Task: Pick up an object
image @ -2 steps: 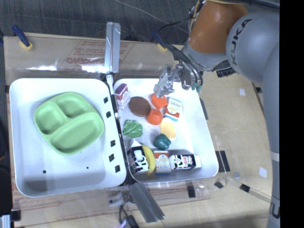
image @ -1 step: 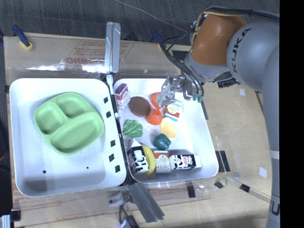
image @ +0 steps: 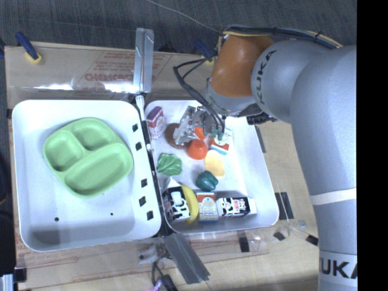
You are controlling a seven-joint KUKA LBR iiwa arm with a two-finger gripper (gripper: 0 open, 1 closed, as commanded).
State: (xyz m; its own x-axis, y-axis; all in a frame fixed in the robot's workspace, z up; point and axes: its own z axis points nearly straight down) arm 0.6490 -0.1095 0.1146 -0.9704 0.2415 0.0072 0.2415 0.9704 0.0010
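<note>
Camera view, gripper: the gripper [image: 199,128] is hanging low in the right bin [image: 251,156], over the crowded upper pile; whether it is spread or pinching, I cannot tell.
Camera view, likely target: the orange ball [image: 197,149] is lying just below it, touching the yellow piece [image: 214,163].
Risk: the ball is probably rolling off if nudged; the brown disc [image: 173,134] and neighbours are crowding any grasp.
Left bin: the green plate [image: 88,156] is sitting well apart.

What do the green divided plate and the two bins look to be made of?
Green divided plate: likely moulded plastic, matte, with one even colour and soft rounded ridges. Left bin and right bin: probably thin white plastic, slightly glossy, with rounded corners; the look alone cannot confirm it.
</note>
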